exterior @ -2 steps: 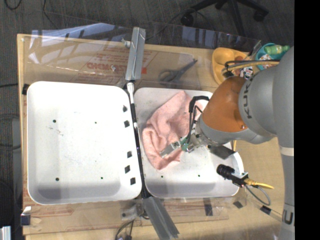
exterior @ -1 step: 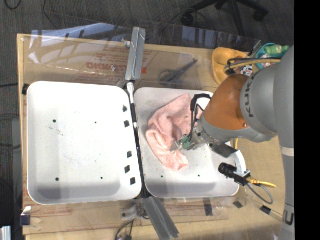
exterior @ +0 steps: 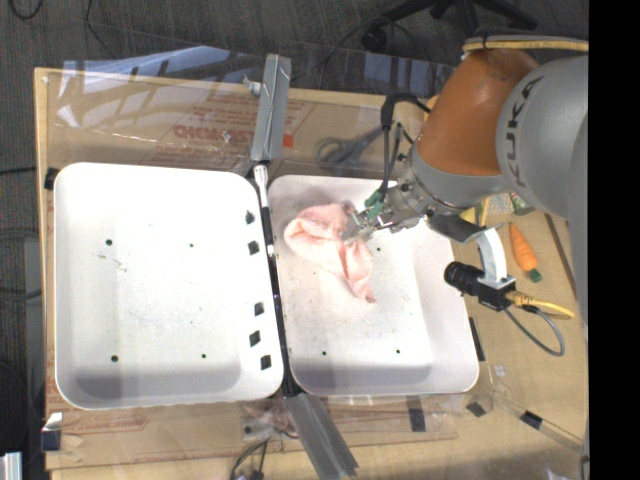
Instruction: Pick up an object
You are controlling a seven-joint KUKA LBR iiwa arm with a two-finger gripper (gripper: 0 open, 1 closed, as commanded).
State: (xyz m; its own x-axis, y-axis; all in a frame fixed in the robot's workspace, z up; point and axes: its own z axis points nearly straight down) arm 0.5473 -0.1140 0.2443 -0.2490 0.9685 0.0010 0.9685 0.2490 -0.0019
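A crumpled pink cloth (exterior: 318, 236) lies in the right bin (exterior: 400, 353), in its upper left part near the divider. One strip of the cloth trails down toward the bin's middle. My gripper (exterior: 356, 226) reaches in from the right and sits at the cloth's upper right edge. The cloth's folds gather at the fingertips, and the gripper is shut on that bunched edge. Most of the cloth still rests on the bin floor.
The left bin (exterior: 150, 288) stands beside it, across a grey divider rail (exterior: 270, 268). An orange carrot-shaped object (exterior: 522, 251) lies on the bench to the right of the right bin. The arm's orange band and grey body hang over the right bin's upper right corner.
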